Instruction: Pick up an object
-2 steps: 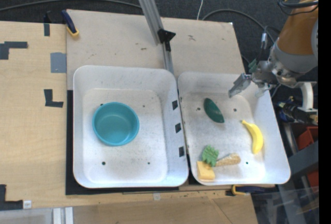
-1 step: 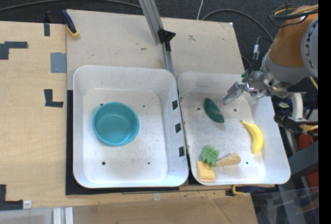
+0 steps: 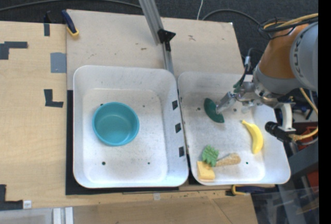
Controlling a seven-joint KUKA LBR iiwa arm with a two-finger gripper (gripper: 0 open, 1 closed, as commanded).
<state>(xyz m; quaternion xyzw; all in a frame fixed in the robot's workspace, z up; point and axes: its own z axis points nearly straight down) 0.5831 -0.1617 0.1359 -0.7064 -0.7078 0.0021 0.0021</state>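
My gripper reaches in from the right and sits low in the right bin, its tip right at a dark green oval object. The tip touches that object's right side. A yellow banana lies to the right of it, nearer the front. At the bin's front left are a green leafy toy, a tan bread-like stick and a yellow block. A teal bowl stands in the left bin.
A grey metal pole slants up from the ridge between the two bins. Cables run behind the bench at the top. A blue and yellow clamp lies on the board at the back left.
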